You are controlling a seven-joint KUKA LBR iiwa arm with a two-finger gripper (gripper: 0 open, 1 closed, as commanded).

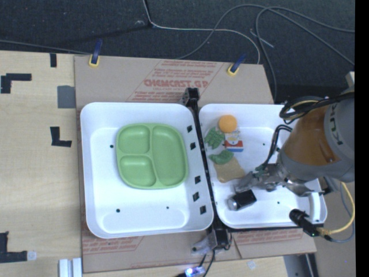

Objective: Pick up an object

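Item 1, left bin [92,154]: I log a green divided plate [153,156] lying flat near its centre, white floor showing on all sides, plenty of room.

Item 2, right bin [262,134]: an orange ball [228,123], a small red-and-white figure [233,140], a green leafy piece [214,138] and a tan flat piece [230,170] cluster against the divider, so an approach from that side looks cramped to me. Any of these would do as the pick.

Item 3, tool [245,196]: low over the bin's front half, just beside the tan piece. I cannot tell its state from here. Open floor lies right of the cluster, under the arm [314,146].
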